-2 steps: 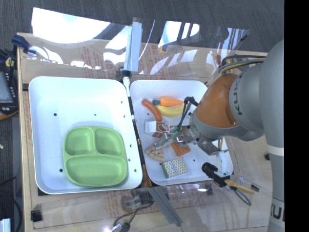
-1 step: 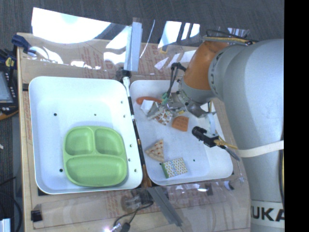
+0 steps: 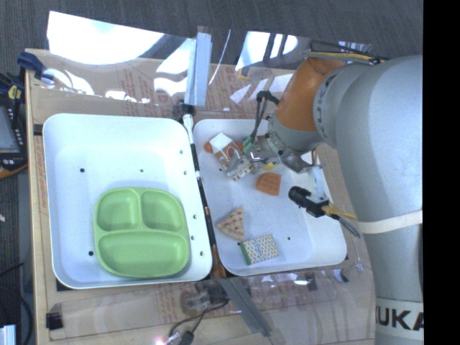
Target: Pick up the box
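The gripper (image 3: 241,165) is down in the right bin (image 3: 327,246), in its 11 o'clock quarter. Whether it is open or closed cannot be told from this slanted overhead view, and nothing can be seen held in it. The box (image 3: 220,146), white on top with orange-red sides, lies just beside the gripper at its 10 o'clock. It is so close that touching or apart cannot be told, and it rests on the bin floor near the 11 o'clock corner.

An orange piece (image 3: 268,184) lies near the gripper at its 4 o'clock, apart from it. A tan wedge (image 3: 231,223) sits at the gripper's 6 o'clock, farther down the bin and near the left wall. A patterned packet (image 3: 259,249), green at the edge, lies flat at 5 o'clock of the wedge, close to the near wall.

Above the wrist, the orange band (image 3: 302,95) leads to the grey arm (image 3: 381,142), which enters from 3 o'clock and covers the bin's right edge.

In the left bin (image 3: 86,139), the second of the 2 on the bench, a green plate (image 3: 141,232) with 3 compartments lies flat toward the 5 o'clock corner, well apart from the gripper.
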Robot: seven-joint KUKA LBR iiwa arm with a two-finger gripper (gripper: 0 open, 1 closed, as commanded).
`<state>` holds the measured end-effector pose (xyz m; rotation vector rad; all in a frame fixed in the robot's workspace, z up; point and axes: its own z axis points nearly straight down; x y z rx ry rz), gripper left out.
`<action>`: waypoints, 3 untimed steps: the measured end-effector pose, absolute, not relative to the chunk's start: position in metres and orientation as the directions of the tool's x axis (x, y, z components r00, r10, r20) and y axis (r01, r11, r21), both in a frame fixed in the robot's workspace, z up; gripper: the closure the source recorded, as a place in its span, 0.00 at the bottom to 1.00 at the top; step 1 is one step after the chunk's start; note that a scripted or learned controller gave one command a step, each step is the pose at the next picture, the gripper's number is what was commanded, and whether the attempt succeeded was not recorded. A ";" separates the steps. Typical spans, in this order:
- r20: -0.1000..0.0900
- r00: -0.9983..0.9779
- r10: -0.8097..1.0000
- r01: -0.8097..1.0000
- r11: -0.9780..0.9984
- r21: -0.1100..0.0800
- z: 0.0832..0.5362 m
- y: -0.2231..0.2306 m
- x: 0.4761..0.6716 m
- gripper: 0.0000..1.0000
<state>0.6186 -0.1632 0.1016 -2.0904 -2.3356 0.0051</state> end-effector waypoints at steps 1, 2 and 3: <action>0.001 0.231 0.973 0.973 -0.231 -0.007 0.096 -0.113 0.594 1.00; -0.001 0.187 0.982 0.982 -0.187 -0.011 0.094 -0.094 0.640 1.00; 0.000 -0.113 0.994 0.994 0.113 -0.001 0.236 -0.045 0.626 1.00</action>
